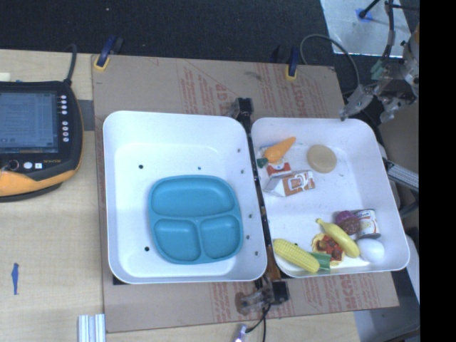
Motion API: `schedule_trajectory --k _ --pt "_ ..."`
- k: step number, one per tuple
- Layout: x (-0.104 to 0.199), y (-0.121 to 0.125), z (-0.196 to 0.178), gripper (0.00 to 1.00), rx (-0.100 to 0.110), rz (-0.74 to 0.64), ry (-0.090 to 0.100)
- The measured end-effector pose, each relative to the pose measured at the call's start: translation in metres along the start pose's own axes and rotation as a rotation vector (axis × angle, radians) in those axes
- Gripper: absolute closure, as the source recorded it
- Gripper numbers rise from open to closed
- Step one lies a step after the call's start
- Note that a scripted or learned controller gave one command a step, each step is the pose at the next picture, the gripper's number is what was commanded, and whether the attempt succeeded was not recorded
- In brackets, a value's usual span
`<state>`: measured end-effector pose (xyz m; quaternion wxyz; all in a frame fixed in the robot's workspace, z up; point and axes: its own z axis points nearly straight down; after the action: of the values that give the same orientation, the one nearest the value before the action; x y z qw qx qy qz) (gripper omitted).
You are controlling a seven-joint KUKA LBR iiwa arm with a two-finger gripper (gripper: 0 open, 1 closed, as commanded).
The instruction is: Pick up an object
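The right bin [370, 155] holds several toy foods. An orange carrot [279, 149], a tan round disc [322, 158] and a small milk carton [291, 182] lie in its far half. A yellow banana [338, 237], a corn cob [296, 255], purple grapes [348, 221], a small can [368, 224] and a white egg [372, 249] crowd its near right corner. My gripper [363, 100] hangs just past the bin's far right corner, above the bench and apart from every object.
The left bin [128, 155] holds a blue divided plate [194, 218]. A teach pendant [32, 137] lies at the far left of the bench. Cables [331, 48] and clamps [291, 70] sit behind the bins. The right bin's middle has free floor.
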<state>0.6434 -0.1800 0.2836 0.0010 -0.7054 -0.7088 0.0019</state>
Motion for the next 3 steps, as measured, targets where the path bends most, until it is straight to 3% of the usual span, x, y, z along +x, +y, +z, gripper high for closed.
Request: schedule_trajectory --k 1,2,3 --pt "0.027 -0.125 0.074 0.0 0.002 -0.001 0.001" --pt "0.018 -0.167 0.165 0.0 0.0 -0.001 0.002" --pt "0.044 -0.118 0.193 0.0 0.0 -0.003 0.001"
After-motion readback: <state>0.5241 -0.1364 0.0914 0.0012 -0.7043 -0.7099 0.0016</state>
